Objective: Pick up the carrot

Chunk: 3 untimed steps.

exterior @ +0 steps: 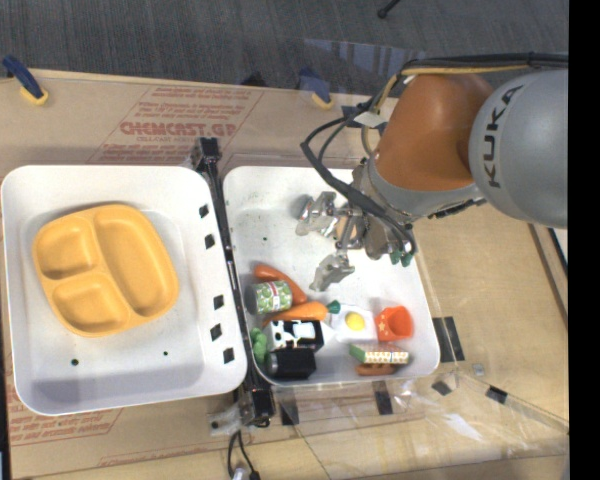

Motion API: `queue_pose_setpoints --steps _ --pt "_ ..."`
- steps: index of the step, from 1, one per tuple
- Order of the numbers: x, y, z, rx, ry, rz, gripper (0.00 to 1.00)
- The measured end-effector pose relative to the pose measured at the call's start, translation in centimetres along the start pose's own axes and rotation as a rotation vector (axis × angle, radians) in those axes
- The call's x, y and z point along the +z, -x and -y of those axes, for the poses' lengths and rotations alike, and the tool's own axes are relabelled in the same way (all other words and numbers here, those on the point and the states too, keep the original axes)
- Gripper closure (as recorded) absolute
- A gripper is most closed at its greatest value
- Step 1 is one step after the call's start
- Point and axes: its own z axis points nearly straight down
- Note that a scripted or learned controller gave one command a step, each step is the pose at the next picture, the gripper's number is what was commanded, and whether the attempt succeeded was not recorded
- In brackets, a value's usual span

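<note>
The carrot (302, 311) is a small orange piece with a green tip, lying in the right bin (280, 203) among other toy food near its front. My gripper (325, 240) hangs over the middle of that bin, a little behind and to the right of the carrot. Its two metal fingers (332, 268) are spread apart with nothing between them. The nearer finger ends just short of the carrot and does not touch it.
Around the carrot lie a green can (272, 296), an orange-red piece (278, 275), a black-and-white box (298, 334), a fried egg (355, 320), an orange cup (394, 322) and a hot dog (380, 358). A yellow divided plate (102, 266) sits in the left bin (110, 383).
</note>
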Motion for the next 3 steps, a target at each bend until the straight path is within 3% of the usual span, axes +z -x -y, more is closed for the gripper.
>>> queue_pose_setpoints --steps 1,2,3 --pt "8.0 -0.4 3.4 -0.214 -0.005 0.023 0.00" --pt "10.2 -5.1 5.2 -0.395 -0.002 0.007 0.00" --pt "10.2 -4.2 7.3 -0.303 -0.001 0.004 0.00"
